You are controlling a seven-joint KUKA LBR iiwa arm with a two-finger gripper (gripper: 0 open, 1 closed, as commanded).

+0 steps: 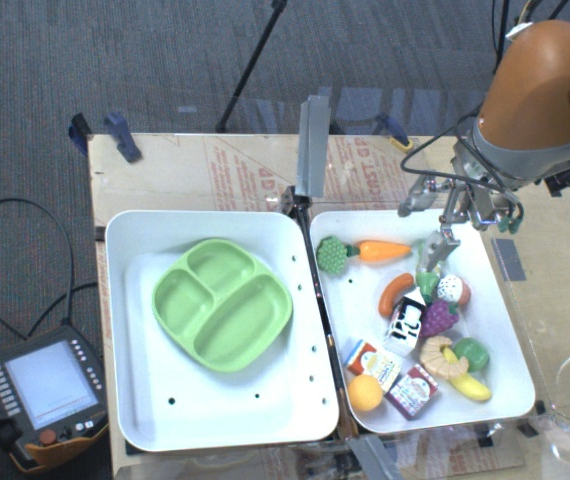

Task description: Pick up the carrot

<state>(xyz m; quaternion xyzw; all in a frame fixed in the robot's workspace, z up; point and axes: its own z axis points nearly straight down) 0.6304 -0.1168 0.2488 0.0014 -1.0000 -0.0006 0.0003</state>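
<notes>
While hanging over right bin (505, 313), pincer (439, 253) tips sit near bin's upper area; finger gap not discernible, nothing seen held. Carrot (383, 251) lies just left of pincer, apart, on bin floor.

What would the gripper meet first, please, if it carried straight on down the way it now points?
Probably the green-and-white toy right below the gripper, at the right bin's upper right. The carrot lies off to the side, out of that line. Depth is hard to judge from this slanted view.
</notes>
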